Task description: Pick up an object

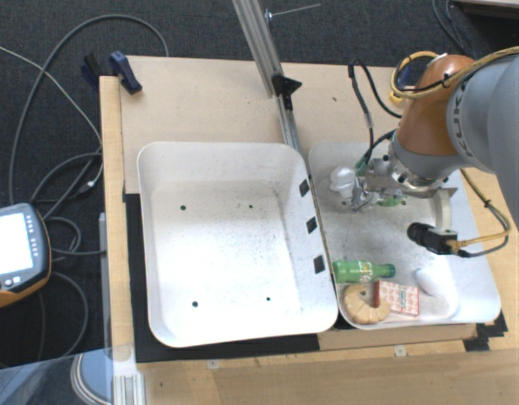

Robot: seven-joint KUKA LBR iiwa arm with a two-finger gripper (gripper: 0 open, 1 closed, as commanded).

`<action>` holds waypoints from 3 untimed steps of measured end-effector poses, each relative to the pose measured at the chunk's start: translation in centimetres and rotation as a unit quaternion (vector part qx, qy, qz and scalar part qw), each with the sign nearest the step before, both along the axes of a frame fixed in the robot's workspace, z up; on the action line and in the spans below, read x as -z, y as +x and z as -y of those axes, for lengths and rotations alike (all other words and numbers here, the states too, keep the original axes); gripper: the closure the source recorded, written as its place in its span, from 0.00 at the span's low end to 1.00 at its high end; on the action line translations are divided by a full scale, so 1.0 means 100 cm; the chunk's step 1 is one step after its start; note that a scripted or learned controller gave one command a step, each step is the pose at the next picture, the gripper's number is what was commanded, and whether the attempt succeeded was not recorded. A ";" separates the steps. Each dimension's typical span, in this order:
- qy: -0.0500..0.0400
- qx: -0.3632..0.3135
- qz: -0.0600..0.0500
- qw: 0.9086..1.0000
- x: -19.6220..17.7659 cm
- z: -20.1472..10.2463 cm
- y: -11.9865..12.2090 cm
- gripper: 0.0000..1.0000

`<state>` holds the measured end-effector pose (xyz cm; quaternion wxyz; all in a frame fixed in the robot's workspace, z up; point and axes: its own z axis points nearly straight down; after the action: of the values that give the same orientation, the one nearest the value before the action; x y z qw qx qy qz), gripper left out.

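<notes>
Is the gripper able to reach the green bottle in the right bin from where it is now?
Probably yes. The green bottle lies in the right bin, below the gripper in the view, with bare floor between them. A round pastry lies close beside it.

White bins [217, 251] smooth matt plastic; bench [200, 99] bare wood; green bottle [362, 270] glossy plastic.

Left of the bench — a handheld pendant [14, 251], looped grey cables [73, 49] over dark carpet [40, 7].
</notes>
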<state>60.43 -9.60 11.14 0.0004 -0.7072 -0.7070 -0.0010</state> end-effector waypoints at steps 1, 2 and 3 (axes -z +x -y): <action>-0.001 0.000 0.002 1.000 -0.049 0.002 -0.007 1.00; -0.002 0.000 0.003 1.000 -0.099 0.011 -0.004 1.00; -0.002 -0.001 0.004 1.000 -0.151 0.011 -0.002 1.00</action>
<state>60.22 -10.70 26.21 -0.0033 -0.7065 -0.7077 -0.0024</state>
